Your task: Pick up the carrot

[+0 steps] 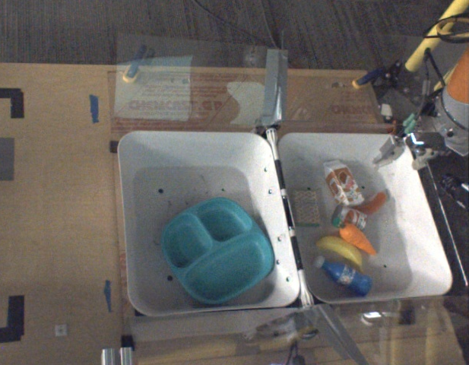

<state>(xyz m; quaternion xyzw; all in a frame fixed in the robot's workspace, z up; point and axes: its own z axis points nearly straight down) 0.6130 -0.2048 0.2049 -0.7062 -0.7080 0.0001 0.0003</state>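
1. The small orange plastic carrot (359, 239) lay in the right white bin (424, 280), touching a yellow banana (339, 250) and a small can (349, 217).
2. The grey two-finger end effector (402, 144) hovered over that bin's upper right rim, well apart from the carrot; I cannot tell its state.
3. A teal divided plate (217, 249) sat in the left white bin (143, 166).

Two white bins sat side by side. The left bin (135, 166) held a teal divided plate (217, 248). In the right bin (428, 234) a carrot (358, 239) lay among a banana (339, 251), blue bottle (345, 275) and small carton (342, 183). The gripper (397, 147) hovered at that bin's upper right rim.
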